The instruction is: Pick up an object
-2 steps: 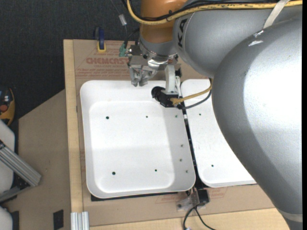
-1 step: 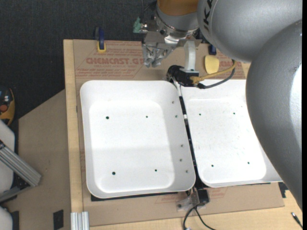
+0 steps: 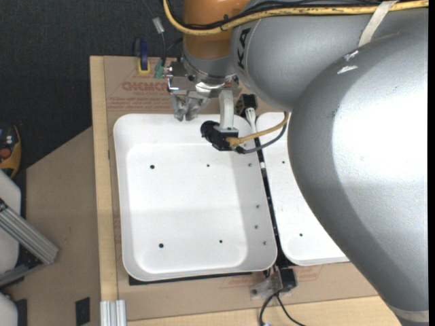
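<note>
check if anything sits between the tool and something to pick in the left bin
Nothing visible blocks it, but no object to pick shows either. The tool hangs at the far rim of the left bin. The arm covers much of the right bin.

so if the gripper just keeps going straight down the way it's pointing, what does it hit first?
Most likely the back rim of the left bin. The gripper points down right over that far edge, with nothing seen beneath it. Depth is unclear from this slanted view, so it could land just inside on the bin floor instead.
</note>
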Robot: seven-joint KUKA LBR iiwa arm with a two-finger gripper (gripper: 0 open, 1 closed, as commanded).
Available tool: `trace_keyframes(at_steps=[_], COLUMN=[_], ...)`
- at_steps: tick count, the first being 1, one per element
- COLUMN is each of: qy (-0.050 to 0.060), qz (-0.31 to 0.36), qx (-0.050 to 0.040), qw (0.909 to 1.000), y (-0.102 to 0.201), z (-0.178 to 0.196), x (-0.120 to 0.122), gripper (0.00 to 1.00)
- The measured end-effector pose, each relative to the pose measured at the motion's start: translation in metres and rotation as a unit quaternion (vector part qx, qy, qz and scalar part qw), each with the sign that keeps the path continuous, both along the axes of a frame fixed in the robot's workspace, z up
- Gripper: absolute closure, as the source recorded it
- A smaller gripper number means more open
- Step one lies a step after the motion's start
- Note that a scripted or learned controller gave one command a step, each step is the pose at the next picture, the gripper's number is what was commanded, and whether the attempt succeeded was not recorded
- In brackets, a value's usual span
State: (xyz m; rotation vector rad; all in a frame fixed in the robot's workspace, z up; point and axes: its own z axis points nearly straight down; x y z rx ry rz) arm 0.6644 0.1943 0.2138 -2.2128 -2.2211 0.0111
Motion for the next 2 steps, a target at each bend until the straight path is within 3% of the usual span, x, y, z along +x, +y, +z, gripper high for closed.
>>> trace_keyframes(at_steps=[1, 2], qy=[-0.003, -0.006], qz=[-0.003, 0.001], qx=[0.0001, 0.0015], qw=[1.0000, 1.0000], y=[-0.043, 0.035], z=[0.025, -0.006], x=[-0.025, -0.005], gripper=[1.00, 1.00])
